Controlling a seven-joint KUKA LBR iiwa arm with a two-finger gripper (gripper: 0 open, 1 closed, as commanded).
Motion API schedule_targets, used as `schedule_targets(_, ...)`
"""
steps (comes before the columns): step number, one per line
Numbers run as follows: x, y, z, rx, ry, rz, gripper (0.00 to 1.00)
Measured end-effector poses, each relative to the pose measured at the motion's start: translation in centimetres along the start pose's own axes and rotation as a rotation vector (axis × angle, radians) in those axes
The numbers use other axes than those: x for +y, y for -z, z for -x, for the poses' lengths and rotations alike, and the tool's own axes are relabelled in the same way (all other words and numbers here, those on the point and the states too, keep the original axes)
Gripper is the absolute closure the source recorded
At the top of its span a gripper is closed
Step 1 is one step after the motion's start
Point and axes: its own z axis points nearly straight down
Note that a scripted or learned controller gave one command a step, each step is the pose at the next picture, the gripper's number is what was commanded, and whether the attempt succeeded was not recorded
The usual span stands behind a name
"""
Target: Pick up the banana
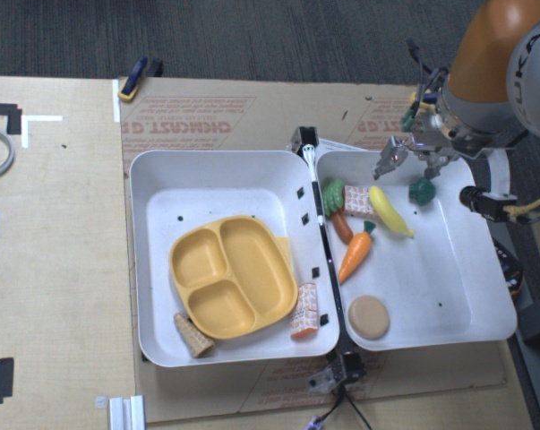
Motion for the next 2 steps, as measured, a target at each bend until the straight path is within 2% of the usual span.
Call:
schedule_targets(1, -4.74, -11.93, 1.71, 0.0, 0.232, 0.001, 0.0)
schedule_targets(2, -4.67, -10.93, 1.75, 0.0, 0.229, 0.003, 1.0)
